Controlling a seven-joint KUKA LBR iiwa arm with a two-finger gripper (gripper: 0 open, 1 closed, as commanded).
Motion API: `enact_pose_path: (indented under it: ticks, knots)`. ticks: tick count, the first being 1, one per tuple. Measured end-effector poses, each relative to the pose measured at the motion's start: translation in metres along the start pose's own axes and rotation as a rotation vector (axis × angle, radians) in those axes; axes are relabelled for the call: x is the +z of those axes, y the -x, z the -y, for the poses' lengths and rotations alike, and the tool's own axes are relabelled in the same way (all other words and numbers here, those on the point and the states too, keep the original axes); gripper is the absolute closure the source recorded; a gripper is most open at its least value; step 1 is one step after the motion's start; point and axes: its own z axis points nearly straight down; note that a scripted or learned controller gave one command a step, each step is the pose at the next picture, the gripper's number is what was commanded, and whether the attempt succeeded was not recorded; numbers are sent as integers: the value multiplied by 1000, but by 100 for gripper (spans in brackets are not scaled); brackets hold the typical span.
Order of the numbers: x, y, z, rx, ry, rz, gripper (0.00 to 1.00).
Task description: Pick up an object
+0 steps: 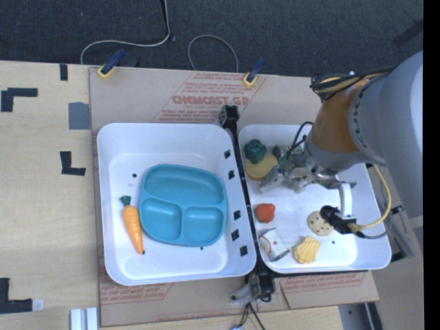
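— Pincer (287, 172)? Low in the right bin (364, 256), just beside the yellow-and-green toy (257, 158); open or closed, cannot tell.

— Nearby? Orange-red piece (265, 212), cookie (318, 222), yellow ridged item (306, 250), small carton (272, 243). Left bin (113, 157): blue tray (183, 205), carrot (132, 227).

— Writing? Red "CHEMCAST GP" (210, 101) on the worktop board.

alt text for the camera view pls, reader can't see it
A grey arm with an orange band reaches from the right over the right bin, above a yellow and green toy, a red piece, a cracker and a yellow snack. The left bin holds a blue tray with a carrot beside it.
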Motion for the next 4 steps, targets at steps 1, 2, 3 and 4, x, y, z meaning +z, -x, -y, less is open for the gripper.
enact_pose_path:
  ticks: [1,2,3,4]
  knots:
    - [-1,-18,-47,-1,1,0,0]
    - [2,-13,-76,12,-69,-14,0]
    - [2,-14,-75,13,-64,-9,0]
    - [2,-13,-75,12,-64,-11,0]
